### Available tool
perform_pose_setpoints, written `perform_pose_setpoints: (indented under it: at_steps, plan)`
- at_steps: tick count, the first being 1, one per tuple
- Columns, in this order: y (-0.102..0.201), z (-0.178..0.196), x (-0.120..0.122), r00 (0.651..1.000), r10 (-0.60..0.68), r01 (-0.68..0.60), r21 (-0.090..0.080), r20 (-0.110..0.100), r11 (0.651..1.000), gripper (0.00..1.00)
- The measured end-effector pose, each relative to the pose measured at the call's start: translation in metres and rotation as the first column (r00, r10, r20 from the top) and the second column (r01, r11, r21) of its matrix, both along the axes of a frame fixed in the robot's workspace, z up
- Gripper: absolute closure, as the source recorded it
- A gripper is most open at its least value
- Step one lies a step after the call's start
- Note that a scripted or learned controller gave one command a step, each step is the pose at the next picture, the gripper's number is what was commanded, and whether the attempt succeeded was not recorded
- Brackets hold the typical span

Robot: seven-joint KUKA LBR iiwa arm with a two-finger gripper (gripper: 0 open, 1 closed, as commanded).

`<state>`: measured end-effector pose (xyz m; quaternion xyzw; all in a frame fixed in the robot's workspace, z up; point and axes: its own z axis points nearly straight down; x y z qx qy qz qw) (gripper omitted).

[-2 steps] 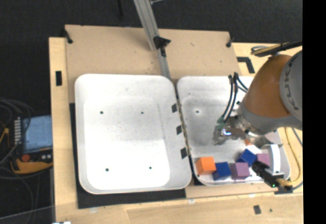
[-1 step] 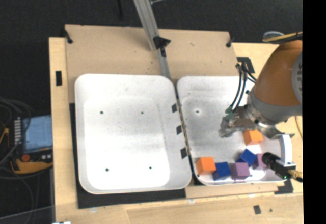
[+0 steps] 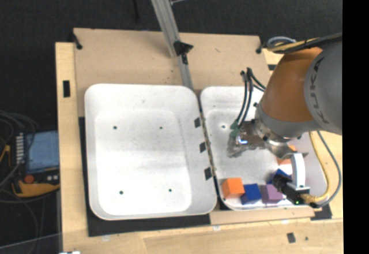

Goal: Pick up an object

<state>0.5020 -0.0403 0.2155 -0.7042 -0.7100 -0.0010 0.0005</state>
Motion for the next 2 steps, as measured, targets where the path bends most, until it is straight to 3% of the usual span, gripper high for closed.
perform_pose_setpoints:
  at_steps: [2]
  plan:
    - [0.118,0.0,0.019,1.0,0.0,0.0,0.0,-0.001,1.0,1.0]
